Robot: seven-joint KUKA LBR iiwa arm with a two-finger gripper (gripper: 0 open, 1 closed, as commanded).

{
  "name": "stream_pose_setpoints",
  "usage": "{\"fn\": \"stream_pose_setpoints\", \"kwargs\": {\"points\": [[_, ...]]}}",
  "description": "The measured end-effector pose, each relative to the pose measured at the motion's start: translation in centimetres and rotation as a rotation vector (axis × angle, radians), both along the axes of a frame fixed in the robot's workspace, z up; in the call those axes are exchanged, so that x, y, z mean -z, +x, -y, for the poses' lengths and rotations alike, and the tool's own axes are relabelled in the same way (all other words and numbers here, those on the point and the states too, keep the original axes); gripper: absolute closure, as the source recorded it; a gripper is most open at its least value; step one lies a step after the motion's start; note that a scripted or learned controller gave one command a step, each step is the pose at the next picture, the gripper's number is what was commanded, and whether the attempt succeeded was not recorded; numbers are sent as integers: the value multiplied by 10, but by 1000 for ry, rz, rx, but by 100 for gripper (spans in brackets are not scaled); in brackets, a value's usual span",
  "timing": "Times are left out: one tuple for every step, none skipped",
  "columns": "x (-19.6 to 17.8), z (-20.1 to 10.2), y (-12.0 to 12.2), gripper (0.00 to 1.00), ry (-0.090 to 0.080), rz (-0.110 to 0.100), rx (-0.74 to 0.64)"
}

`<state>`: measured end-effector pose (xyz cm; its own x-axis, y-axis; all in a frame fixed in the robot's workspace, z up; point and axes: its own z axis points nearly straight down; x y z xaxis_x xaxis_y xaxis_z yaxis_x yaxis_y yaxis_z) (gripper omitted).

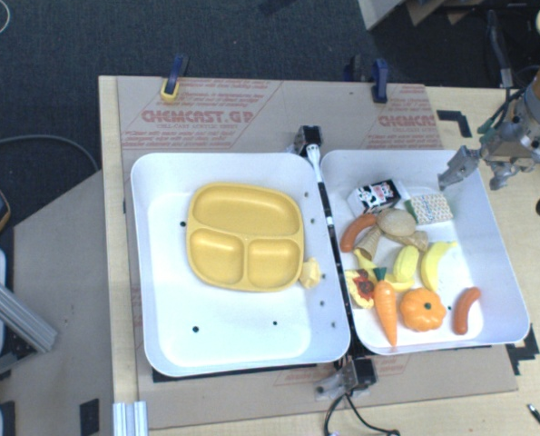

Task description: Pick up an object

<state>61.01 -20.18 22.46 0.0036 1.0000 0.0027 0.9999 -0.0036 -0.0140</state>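
Hovering above right bin's (510, 271) far rim

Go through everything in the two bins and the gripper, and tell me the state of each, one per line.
Gripper: open, above right bin's far edge, holding nothing.
Yellow tray: flat in left bin, compartments bare.
Carrot: lying in right bin.
Pumpkin: upright beside carrot.
Sausage: lying apart, near right wall.
Banana: lying amid pile.

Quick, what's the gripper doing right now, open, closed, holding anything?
Gripper: open, nothing between its fingers; it hangs over the far right corner of the right bin, above the toy food.
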Motion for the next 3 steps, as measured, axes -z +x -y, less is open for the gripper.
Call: {"fn": "stream_pose_setpoints", "kwargs": {"points": [[-9, -1, 3, 0, -3, 14, -4], [43, -6, -7, 0, -1, 8, -4], [87, -1, -10, 0, -2, 11, -4]]}}
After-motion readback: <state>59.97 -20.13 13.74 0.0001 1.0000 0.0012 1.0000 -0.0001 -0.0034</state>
